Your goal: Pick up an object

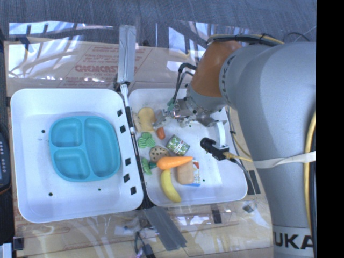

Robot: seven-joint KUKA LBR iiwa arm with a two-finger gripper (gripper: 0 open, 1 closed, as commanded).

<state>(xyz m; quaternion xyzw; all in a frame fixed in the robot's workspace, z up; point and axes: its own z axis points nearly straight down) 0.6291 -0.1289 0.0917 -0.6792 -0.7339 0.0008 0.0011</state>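
My gripper (171, 114) hangs low over the back of the right bin (231, 187), reaching in from the right. Just left of it lies a pale yellow rounded food piece (145, 117). A small orange-red piece (160, 133) sits directly below the gripper. Toward the front are a green-and-white can (177, 144), a green leafy piece (145, 140), a round speckled cookie (157, 153), an orange carrot (174, 162), a tan bread piece (186, 173) and a yellow banana (169, 186). I see nothing held.
The left bin (27, 192) holds a blue divided plate (85, 147). A raised divider with black clips (129, 149) runs between the bins. The grey arm (269, 117) covers the right bin's right side and back corner.
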